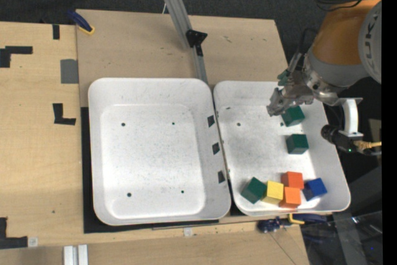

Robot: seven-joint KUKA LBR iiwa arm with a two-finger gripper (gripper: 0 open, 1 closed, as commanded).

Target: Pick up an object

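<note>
End effector point(280, 106) low over right bin point(248, 133), opening and hold impossible to tell. Green block point(293, 115) just beside, possibly touching. Risk: off-centre closing, nudging block aside.

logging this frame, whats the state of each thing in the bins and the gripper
gripper: low over the right bin, at a green block
green block: flat, partly under the gripper
second green block: flat, alone
block cluster: resting together at the near edge
right bin: holds all blocks
</note>
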